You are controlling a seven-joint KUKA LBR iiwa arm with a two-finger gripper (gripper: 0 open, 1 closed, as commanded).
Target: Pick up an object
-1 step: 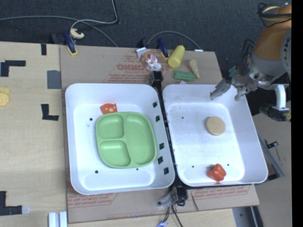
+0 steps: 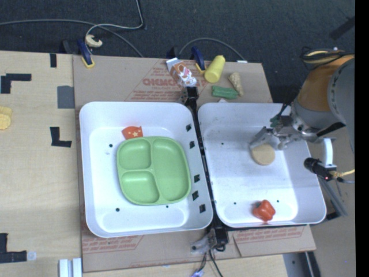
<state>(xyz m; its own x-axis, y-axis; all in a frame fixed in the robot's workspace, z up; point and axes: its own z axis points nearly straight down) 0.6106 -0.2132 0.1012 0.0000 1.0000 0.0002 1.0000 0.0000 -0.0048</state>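
Camera view has the gripper (image 2: 264, 143) low in the right bin (image 2: 230, 154), right at the tan disc (image 2: 263, 154). Can't tell its state, so nothing's lifted yet.

Green plate (image 2: 154, 170), tan round object (image 2: 263, 154), red pepper (image 2: 264, 210), white bins (image 2: 92, 172).

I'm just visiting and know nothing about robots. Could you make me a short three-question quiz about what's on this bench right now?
1. True or false: the green plate lies in the left bin.
2. Which thing sits right by the gripper in the right bin? A) tan round piece B) red piece C) yellow piece
3. Fill in: the small orange piece lies beside the plate's far ____ corner.

Key: 1 true; 2 A; 3 left.
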